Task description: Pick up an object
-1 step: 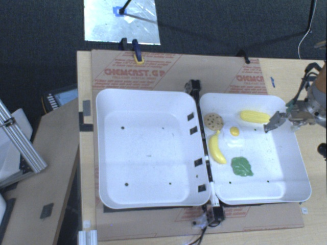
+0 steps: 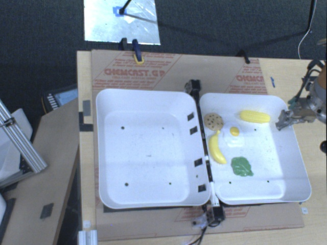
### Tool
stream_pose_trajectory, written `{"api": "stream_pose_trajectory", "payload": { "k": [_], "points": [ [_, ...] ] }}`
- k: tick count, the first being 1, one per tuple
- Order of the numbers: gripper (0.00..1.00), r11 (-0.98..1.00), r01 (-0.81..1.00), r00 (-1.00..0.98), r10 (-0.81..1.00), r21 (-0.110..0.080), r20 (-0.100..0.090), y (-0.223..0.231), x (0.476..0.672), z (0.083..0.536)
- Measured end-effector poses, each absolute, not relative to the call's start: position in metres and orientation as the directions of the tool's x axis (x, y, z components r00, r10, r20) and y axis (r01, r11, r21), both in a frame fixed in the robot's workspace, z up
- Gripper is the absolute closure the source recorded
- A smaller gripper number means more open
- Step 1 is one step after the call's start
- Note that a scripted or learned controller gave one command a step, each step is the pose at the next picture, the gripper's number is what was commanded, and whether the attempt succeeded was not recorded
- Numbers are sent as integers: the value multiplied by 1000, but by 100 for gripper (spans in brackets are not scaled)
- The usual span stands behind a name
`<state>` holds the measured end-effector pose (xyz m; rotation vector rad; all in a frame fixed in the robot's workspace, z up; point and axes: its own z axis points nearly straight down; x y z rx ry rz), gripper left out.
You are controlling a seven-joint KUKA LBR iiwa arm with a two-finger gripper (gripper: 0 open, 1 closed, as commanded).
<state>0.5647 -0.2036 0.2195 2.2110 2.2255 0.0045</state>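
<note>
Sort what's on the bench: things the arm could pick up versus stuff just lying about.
Pickable, in the right bin: corn cob, banana, cookie, fried egg, green leaf.

Lying about: left bin, cardboard sheet, blue clamp, foil sheet.

Robotics lab. Indicators: a bench point(image 2: 168, 65) lined with printed cardboard, two white bins point(image 2: 148, 152) clipped side by side, an aluminium frame point(image 2: 18, 142) at the left, a cable point(image 2: 309, 14) over dark carpet, and a robot arm point(image 2: 314, 98) at the right.
</note>
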Motion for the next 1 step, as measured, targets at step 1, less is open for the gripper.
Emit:
{"api": "stream_pose_trajectory", "payload": {
  "k": [1],
  "points": [
    [100,13,1000,-14,1000,8,2,-111,581,266]
  ]
}}
